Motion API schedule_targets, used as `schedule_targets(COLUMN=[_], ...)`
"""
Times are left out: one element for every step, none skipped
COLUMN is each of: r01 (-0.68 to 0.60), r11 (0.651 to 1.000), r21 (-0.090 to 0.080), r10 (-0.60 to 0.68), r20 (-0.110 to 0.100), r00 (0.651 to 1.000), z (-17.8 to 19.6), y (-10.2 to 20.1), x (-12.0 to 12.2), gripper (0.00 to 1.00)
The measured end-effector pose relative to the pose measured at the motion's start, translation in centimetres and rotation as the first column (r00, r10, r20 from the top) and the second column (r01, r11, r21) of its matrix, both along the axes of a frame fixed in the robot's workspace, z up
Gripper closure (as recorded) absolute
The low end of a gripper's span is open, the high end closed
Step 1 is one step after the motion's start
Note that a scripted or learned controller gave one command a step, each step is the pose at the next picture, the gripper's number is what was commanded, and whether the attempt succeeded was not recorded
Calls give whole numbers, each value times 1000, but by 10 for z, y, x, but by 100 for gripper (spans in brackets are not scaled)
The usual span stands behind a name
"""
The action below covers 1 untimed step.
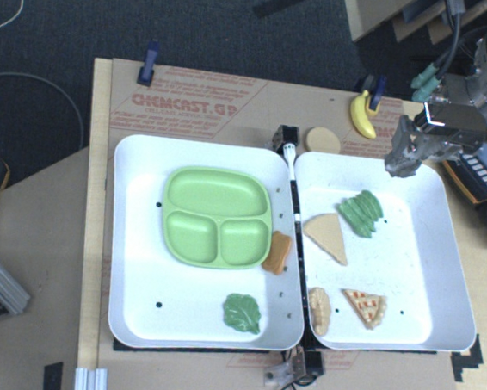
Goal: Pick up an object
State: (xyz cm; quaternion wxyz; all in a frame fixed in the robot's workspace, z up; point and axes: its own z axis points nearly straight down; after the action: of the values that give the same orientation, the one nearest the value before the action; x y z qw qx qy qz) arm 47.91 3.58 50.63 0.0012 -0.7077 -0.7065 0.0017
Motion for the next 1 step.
schedule_targets(r01=[-1], r11=[1000], r21=[0], r10=[1], r20=[-2], r00=[1000], z=[-43], y=[3], x=[0], gripper=[100])
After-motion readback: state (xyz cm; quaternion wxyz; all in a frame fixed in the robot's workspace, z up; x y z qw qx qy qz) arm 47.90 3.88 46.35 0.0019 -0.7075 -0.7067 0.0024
